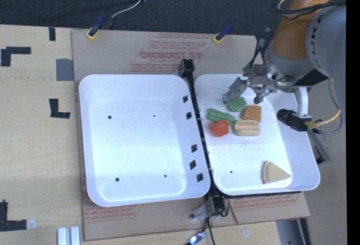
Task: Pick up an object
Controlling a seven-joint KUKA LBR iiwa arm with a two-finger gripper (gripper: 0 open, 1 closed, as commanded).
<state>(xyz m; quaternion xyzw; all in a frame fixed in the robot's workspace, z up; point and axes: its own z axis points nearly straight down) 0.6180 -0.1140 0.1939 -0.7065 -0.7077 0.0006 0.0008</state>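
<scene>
1. Surface [34,143]: a light wood-toned top bearing a sheet of brown cardboard [163,53], on which two shallow white bins stand side by side, touching along a black central seam.
2. Left bin [95,92]: white floor marked with four small dark dots.
3. Right bin [292,154]: holds all the loose objects; most cluster toward its far-left part.
4. Green ridged piece [237,104]: a small, dark green item with a textured top, lying near the far edge of the right bin, directly beneath the end effector.
5. Green pod [220,116]: an elongated green item lying aslant near the left edge of the right bin, just above the red object.
6. Red object [219,128]: round, tomato-like, touching the pod.
7. Orange waffle-like block [252,113]: a squarish piece with a grid pattern, resting just above a pale tan roll [246,128].
8. Tan wedge [274,172]: sits apart from the others, near the near-right corner of the right bin.
9. End effector [247,91]: grey fingers spread apart, holding nothing, hanging over the green ridged piece; the arm with its orange band [295,25] reaches in from the right.
</scene>
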